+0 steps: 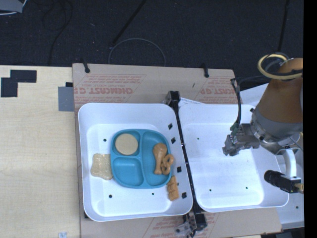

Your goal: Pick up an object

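A tan round flat disc (126, 144) is lying in the upper-left compartment of a blue plastic divided tray (130, 175), which is sitting in the left white bin (94, 120). The tool (233, 147) is hovering above the right white bin (218, 192), well apart from the tray; how it is set cannot be told.

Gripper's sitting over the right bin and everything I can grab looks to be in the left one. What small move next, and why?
Probably shift the gripper leftward across the divider toward the left bin. It sits over the right bin, while the pickable items lie left: a pale block beside the blue tray, and a brown piece near the tray's lower right corner.
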Motion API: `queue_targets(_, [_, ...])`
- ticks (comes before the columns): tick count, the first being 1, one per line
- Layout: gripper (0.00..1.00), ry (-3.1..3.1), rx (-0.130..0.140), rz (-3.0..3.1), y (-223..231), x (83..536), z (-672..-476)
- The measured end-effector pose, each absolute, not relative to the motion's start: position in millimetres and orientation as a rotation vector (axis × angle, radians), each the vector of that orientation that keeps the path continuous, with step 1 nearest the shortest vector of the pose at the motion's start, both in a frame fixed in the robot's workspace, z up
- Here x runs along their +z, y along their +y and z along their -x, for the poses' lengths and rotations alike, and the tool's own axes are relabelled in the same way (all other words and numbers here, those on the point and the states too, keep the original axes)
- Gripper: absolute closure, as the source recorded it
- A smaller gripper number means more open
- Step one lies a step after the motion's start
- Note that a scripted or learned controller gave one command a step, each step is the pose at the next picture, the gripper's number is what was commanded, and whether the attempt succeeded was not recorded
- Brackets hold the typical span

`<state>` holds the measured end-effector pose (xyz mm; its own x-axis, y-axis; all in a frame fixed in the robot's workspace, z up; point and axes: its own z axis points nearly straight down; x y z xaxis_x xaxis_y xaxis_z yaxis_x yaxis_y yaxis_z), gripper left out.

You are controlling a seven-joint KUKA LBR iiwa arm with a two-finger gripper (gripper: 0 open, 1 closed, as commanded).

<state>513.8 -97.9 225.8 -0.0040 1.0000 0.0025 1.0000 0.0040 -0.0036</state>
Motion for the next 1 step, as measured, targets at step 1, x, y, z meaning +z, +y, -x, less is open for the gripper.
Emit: queue_targets(1, [1.00, -2.224, 0.001, 2.214, -39.9, 232.7, -512.9])
